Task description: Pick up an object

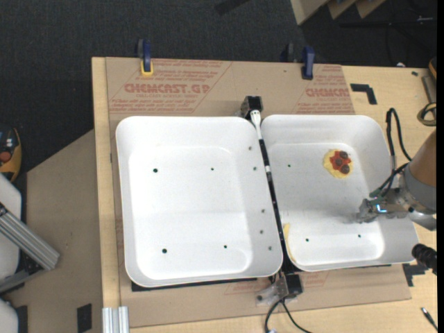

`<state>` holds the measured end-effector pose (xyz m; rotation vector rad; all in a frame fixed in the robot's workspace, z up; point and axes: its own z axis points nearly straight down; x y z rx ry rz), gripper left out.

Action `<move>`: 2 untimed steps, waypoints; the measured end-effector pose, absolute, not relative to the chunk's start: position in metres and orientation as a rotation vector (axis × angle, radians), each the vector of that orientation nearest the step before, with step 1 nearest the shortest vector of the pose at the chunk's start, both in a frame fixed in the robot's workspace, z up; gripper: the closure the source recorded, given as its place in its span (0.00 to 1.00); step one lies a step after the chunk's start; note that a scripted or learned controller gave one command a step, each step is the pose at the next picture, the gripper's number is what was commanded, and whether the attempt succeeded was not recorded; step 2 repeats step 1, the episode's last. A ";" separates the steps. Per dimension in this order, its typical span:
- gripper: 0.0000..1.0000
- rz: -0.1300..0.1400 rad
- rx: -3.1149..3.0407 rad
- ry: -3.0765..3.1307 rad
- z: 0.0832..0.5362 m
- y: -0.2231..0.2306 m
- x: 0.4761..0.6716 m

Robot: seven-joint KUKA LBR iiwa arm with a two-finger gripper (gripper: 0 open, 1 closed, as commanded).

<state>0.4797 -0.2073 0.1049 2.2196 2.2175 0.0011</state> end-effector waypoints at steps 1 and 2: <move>1.00 0.002 2.218 2.216 0.115 -0.208 0.480; 1.00 0.002 2.218 2.216 0.115 -0.208 0.480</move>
